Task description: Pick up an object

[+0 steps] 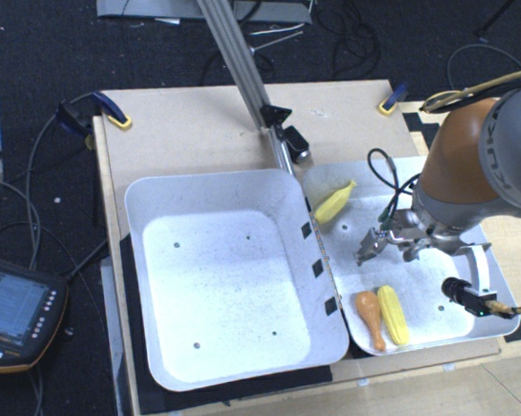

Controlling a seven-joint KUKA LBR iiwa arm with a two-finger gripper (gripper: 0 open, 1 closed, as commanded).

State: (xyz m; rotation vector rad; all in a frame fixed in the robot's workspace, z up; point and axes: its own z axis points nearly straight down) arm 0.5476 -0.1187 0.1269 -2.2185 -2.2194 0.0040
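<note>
Right bin (432, 328), tool (369, 247) hovering

Banana (335, 203) at right bin (449, 327) back; corn (394, 314), drumstick (371, 317) at front.

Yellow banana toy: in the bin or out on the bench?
In. The yellow banana toy lies flat on the floor of the right bin, near its upper left corner, apart from the gripper.

White speckled bins (222, 286), yellow banana (334, 202), yellow corn cob (394, 314), orange drumstick-shaped toy (371, 316), grey-and-orange arm (481, 163)
</note>
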